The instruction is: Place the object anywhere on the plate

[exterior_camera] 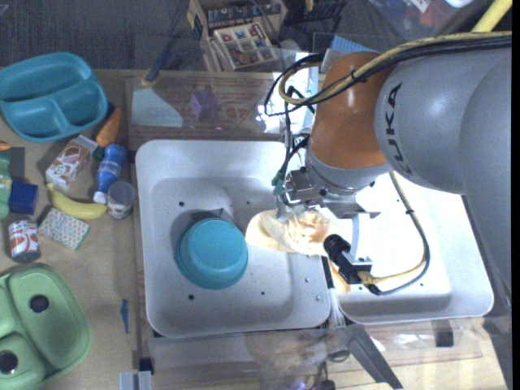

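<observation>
Grey arm (439,96) w/ orange band (349,120) fills the space right of and above the blue plate (213,253), reaching down over the seam btwn the two bins. Left white bin (154,177) holds the plate, which sits in the bin's lower-left part (looks like it's upside down or a shallow bowl shape, can't tell which). Right white bin (463,291) is well right of the plate, mostly under the arm. The object, a pale cream-and-tan crumpled soft thing (284,230), lies just right of the plate, close to its rim or touching it (hard to say), on the bin floor and not on the plate. Gripper (286,205) is right of the plate & directly over the object's top edge; wrist hides the fingers, so can't tell if pincer is wide, narrow or gripping anything. Black cable (410,242) loops right of the object. Left of the plate, outside the bin: teal divided tray (53,96), green sink toy (36,327), banana (75,204), blue bottle (108,169), small can (120,197).
</observation>
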### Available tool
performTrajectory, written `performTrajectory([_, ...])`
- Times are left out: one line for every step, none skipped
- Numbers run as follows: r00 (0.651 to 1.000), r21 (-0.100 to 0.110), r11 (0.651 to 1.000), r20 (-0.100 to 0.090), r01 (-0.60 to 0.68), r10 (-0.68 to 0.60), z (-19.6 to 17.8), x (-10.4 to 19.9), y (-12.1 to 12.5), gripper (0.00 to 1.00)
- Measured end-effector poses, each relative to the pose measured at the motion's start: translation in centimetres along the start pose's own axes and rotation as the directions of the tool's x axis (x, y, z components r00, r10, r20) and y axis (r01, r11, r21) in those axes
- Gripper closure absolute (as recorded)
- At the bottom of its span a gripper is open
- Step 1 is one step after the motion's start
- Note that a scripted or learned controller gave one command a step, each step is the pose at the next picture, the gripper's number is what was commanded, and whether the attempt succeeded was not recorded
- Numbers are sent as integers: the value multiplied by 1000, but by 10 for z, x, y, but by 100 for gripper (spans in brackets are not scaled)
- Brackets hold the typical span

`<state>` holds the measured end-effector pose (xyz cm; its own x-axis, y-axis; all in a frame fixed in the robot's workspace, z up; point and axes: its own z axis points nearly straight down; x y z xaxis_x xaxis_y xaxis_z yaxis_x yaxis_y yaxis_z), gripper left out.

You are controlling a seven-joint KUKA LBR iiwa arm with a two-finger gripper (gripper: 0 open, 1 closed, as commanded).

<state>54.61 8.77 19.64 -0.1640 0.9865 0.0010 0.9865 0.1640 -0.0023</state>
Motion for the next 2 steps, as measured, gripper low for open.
performTrajectory([998, 0, 998, 1, 62, -62, 20, 83, -19, 100])
performTrajectory([998, -1, 998, 1, 61, -61, 20, 82, -19, 0])
